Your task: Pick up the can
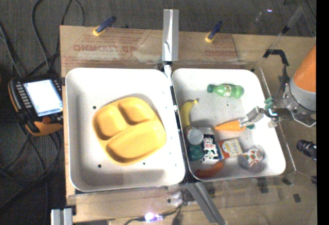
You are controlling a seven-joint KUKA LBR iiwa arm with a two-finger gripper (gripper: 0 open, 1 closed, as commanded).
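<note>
The gripper is seen over the right bin, at the tip of the carrot; whether it is open cannot be told. The can is found near the bin's front corner. It is judged light, stiff and slick, best taken across its middle.

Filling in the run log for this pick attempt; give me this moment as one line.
task: pick up can | gripper: over right bin, beside carrot | can: lying in bin, untouched | left bin: yellow tray

Dim, soft overhead light, faint shadows, slight blur (grainy throughout)
</note>
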